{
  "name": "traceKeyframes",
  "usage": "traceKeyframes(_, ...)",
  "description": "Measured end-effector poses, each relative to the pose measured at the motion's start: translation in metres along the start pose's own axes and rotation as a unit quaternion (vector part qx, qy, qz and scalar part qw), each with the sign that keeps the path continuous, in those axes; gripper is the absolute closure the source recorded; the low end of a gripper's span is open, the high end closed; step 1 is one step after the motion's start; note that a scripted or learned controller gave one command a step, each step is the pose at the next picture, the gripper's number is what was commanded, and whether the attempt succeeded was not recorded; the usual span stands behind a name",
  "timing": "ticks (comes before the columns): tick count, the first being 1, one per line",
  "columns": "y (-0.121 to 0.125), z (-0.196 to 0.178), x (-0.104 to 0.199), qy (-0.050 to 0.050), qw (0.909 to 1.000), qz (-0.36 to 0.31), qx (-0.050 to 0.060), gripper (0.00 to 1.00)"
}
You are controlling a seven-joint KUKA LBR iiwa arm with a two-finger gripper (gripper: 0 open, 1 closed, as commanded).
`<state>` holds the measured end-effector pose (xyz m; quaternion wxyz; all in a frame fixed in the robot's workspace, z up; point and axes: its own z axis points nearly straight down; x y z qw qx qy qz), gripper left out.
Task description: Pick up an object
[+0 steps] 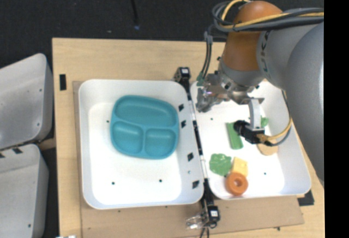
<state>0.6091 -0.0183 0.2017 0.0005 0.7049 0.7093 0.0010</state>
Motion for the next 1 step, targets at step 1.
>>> traceKeyframes(1,0.0071,-0.0192,0.0569,0.001,1.0,-0.001,0.0,1.0)
